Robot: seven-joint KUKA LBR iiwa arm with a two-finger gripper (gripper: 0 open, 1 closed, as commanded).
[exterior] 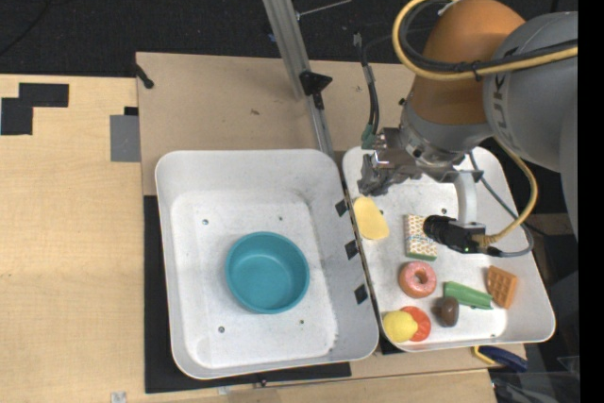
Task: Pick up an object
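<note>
**Tool low over the yellow piece, no grasp visible**

Camera view, places given from the pink doughnut (416,278):

- The doughnut sits about mid-floor in the toy bin (406,198).
- The tool (371,173) is up and to the view's left of it, at the far corner of that bin, close to the wall shared with the other bin.
- Tool state: cannot tell open from closed, since the wrist and cabling hide that end. Nothing is seen held in it.
- Likely target is the yellow piece (371,222). It lies flat on the bin floor, up-left of the doughnut and just beside the tool on its near side.
- That piece is hard against the dividing wall, so a descent there probably leaves little room on the wall side. Judgement only.
- The arm (472,61) comes in from the view's right and leans over the bin's far half, which would explain the corner approach.
- A striped block (420,237) is just above the doughnut.
- A green piece (469,295) and a waffle (502,286) are to its right.
- A brown piece (446,310) and a red-and-yellow fruit (408,324) are below it, toward the near rim.
- All are loose and mostly apart, so each looks pickable alone.
- Well to the doughnut's left, a teal bowl (268,272) sits alone in the second bin (189,203) on the worktop (66,250).

Pick not yet done.
</note>
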